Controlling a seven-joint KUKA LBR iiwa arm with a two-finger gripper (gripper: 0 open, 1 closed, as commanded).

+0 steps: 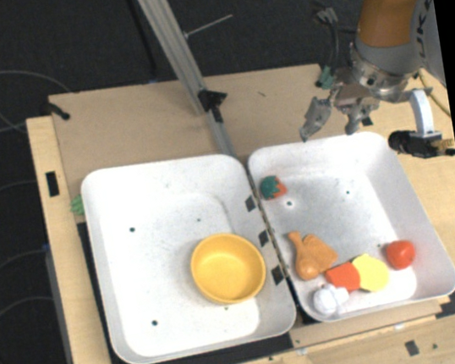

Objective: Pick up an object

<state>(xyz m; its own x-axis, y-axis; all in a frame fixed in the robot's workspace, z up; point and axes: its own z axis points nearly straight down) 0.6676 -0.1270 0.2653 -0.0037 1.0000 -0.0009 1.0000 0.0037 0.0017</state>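
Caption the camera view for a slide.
Open claw above right bin's far rim; yellow bowl in left bin.

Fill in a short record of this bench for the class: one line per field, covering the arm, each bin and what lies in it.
arm: grey with orange band, reaching in from the right
pincer: above the far rim of the right bin, holding nothing, fingers spread
left bin: yellow bowl, upright, near its right wall
right bin, far left: small green and red object, alone
right bin, near edge: orange toy, red-orange block, yellow piece, red ball, white object, clustered
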